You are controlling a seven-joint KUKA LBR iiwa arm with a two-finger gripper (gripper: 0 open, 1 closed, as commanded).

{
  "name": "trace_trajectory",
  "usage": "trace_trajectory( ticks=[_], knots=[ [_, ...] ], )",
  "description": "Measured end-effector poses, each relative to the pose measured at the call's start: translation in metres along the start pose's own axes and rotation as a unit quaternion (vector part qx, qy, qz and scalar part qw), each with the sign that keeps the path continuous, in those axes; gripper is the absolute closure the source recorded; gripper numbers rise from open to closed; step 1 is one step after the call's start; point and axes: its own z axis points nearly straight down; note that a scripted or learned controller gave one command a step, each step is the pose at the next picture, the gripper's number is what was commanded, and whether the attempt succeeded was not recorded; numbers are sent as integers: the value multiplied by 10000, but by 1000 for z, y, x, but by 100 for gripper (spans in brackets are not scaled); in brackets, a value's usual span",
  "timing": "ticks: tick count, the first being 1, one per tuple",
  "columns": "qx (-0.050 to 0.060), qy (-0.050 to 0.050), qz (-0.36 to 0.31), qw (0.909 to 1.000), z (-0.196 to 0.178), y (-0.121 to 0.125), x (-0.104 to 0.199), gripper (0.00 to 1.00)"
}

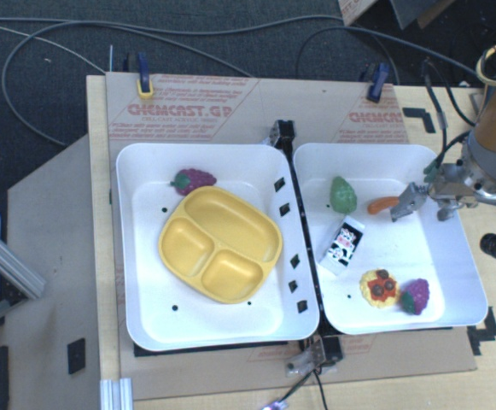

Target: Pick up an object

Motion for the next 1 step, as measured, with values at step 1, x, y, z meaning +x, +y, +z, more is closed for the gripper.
trace_trajectory(
  ticks=[1],
  knots=[
    [-74,-15,-18,10000,-8,3,1,0]
  ],
)
